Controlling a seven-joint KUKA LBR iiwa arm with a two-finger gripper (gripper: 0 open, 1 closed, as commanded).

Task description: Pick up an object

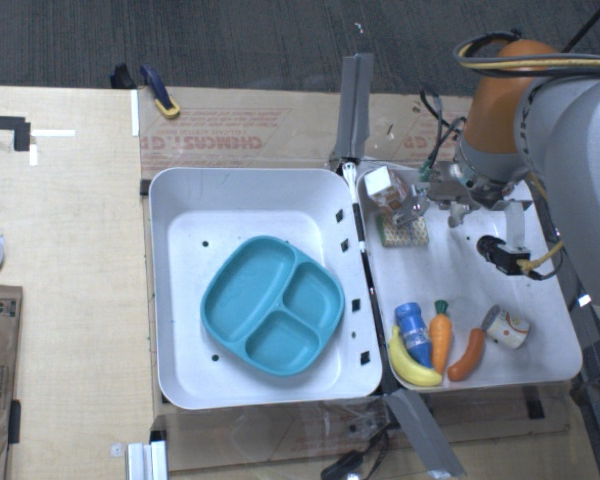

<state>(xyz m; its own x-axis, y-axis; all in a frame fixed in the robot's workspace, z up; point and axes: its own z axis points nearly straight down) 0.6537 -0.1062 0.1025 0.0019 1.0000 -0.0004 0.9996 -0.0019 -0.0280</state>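
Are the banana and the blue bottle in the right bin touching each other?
Touching. The camera view shows the blue bottle lying against the banana with its lower end overlapping the banana's curve, and no white bin floor between them.

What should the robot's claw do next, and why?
Probably lower a little straight down. The gripper hangs just over the small block in the right bin's far left corner, with nothing seen between its fingers.

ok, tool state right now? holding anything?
Tool: low over the far left corner of the right bin, just above the waffle-textured piece. Open or shut cannot be told; nothing visibly held.
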